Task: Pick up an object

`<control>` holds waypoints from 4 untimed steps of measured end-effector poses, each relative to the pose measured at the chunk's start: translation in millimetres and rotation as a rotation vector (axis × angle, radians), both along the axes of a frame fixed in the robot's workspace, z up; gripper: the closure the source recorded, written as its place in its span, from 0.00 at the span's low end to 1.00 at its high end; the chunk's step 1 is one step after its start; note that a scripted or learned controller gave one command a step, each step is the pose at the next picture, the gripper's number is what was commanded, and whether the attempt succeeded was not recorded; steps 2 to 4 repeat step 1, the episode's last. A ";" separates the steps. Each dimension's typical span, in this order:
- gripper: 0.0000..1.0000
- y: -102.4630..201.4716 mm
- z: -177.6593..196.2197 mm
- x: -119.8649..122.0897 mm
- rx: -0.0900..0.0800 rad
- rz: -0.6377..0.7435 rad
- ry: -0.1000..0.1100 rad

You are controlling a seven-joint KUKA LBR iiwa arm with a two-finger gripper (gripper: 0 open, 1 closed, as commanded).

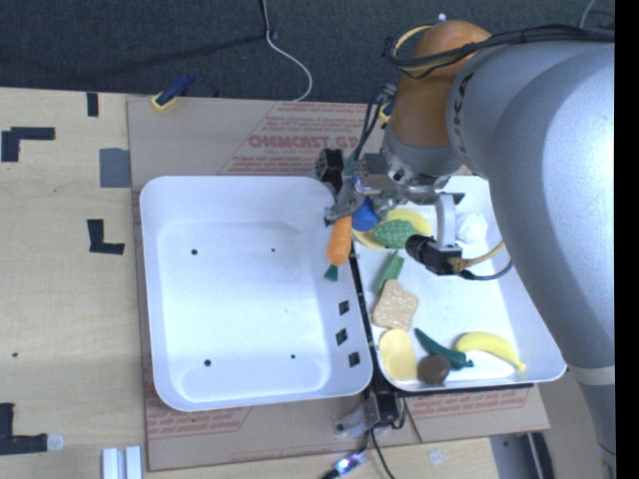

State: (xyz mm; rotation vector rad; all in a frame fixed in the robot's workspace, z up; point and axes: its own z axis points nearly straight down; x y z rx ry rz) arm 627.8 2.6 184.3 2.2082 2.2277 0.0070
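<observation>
Hovering over the divide between the two bins, gripper (351, 208) hard to read — open or clamped, cannot tell. Orange carrot (340, 240) hanging just below it, above the left bin's (170, 208) right wall. Possibly lifted; grasp unconfirmed, pick not proven.

The arm (539, 158) is a thick, smooth, rounded body of light grey, filling the right side. Above the wrist sits a glossy orange band (439, 78), dome-shaped at its far end. Black cables (469, 48) loop over the band and run along the grey shell. Dark lettering shows on the grey just right of the band. The tool (361, 200) is a cluster of black and metal parts, with a thin yellowish cable (489, 259) near it.
</observation>
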 end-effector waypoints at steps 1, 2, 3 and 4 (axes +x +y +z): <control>1.00 31.8 43.9 -20.1 0.002 -0.004 0.005; 1.00 31.8 43.9 -20.1 0.002 -0.004 0.005; 1.00 31.8 43.9 -20.1 0.002 -0.004 0.005; 1.00 31.8 43.9 -20.1 0.002 -0.004 0.005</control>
